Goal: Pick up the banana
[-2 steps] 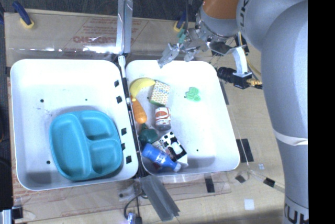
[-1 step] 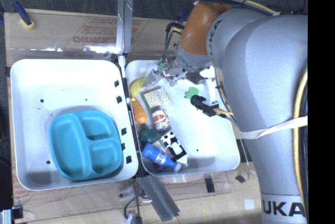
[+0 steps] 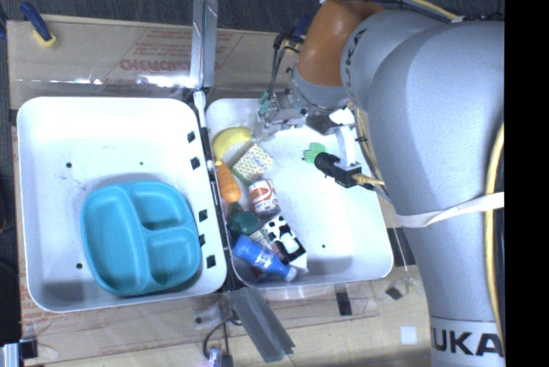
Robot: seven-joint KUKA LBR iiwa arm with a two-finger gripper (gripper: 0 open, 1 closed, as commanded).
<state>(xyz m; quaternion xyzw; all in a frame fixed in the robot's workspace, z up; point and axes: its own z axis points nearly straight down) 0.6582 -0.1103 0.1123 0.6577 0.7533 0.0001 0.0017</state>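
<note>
The banana (image 3: 230,140) lies at the far left of the right bin (image 3: 360,258), against the divider. A patterned packet (image 3: 254,159) touches its near side; a carrot (image 3: 227,183), a can (image 3: 262,195) and a blue bottle (image 3: 260,258) crowd below. The gripper (image 3: 273,115) hangs just beside its right end; grip state cannot be told. The left bin (image 3: 51,134) holds a blue tray (image 3: 137,237).

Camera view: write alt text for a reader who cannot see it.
A grey arm with an orange band reaches from the right, its pincer low over the right bin beside a yellow banana. Down that bin's left side also lie a carrot, a can and a blue bottle. The left bin holds a blue divided tray.
</note>
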